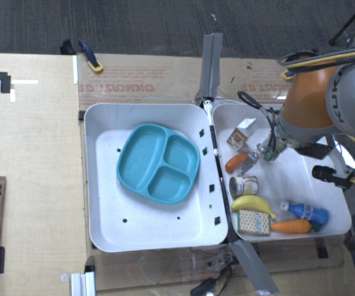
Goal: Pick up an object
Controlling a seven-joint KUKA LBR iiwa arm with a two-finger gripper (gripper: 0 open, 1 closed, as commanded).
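Pale wood and cardboard sheeting cover the bench [29, 134], with dark carpet beyond its far edge. Two shallow white bins sit side by side on it. At the middle of the left bin [103, 227] lies a teal divided plate [158, 163], set at a slant.

Several small things are gathered toward the left and near sides of the right bin [344, 224]. A small orange carrot [236, 161] lies close to the divider between the bins, its long axis running from near-left to far-right, so its far-right end points toward the gripper [265, 153]. Just beyond it on the far side sits a small brown-and-white carton [238, 139]. On the near side are a small tin can [245, 184] on its side, a banana [252, 203] curving left to right, a tan block [254, 222], a longer carrot [291, 226] lying left to right along the near wall, and a blue bottle [307, 212].

From the right the arm [316, 103] reaches in — its orange band over the far-right part of the bin, the wrist angled down and to the left. The gripper hangs low just beside the small carrot's far-right end, perhaps touching it; how far its fingers are spread cannot be told, and whether anything sits between them is not clear.
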